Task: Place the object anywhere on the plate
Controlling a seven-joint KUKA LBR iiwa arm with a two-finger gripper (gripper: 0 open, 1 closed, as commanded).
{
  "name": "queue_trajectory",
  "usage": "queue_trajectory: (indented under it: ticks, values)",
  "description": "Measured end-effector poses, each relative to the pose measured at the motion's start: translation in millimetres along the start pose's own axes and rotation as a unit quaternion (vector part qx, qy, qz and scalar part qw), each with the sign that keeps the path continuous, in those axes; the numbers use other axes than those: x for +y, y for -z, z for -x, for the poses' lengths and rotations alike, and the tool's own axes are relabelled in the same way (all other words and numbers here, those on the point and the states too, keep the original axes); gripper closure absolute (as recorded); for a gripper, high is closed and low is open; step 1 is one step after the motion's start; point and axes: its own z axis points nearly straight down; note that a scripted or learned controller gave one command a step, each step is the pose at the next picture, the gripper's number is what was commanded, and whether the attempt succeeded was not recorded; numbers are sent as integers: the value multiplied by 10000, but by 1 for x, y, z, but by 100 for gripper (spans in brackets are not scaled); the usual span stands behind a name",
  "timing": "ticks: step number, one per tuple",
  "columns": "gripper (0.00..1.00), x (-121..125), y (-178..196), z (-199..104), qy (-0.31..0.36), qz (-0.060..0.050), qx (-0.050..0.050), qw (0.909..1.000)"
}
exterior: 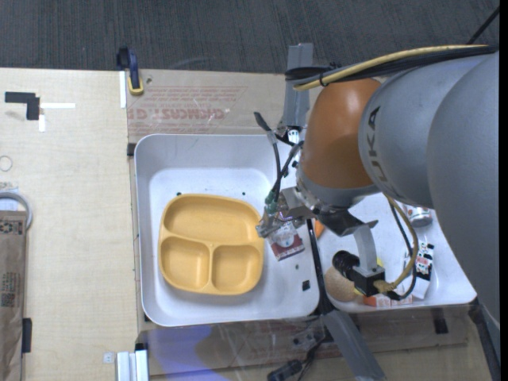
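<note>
One small red-and-white packet (287, 247) seen flat on bin (198, 153) floor, just beside right rim of yellow plate (210, 244), not on it. Gripper (274, 222) placed just above packet's plate-side edge; whether open, closed or holding anything cannot be told. Plate lies toward view's left of packet; short carry that way judged needed

Two bins sit side by side on the bench (63, 213). In the left bin (208, 169), the plate (198, 217) lies toward the left wall, its three compartments bare. The gripper (274, 222) hangs at the plate's right rim. A flat packet (286, 247) lies on the bin floor just right of the plate, under the gripper, and a small block (305, 285) sits nearer the bin's right front corner. The right bin (448, 280), mostly under the arm, holds a round lump (340, 286) at its left front corner and small boxes (421, 262) further right.
</note>
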Motion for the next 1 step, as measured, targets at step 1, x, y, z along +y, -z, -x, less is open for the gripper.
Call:
queue_trajectory:
  ticks: [1]
  values:
    - [100,15,-24,-81,-530,-9,-6,9986]
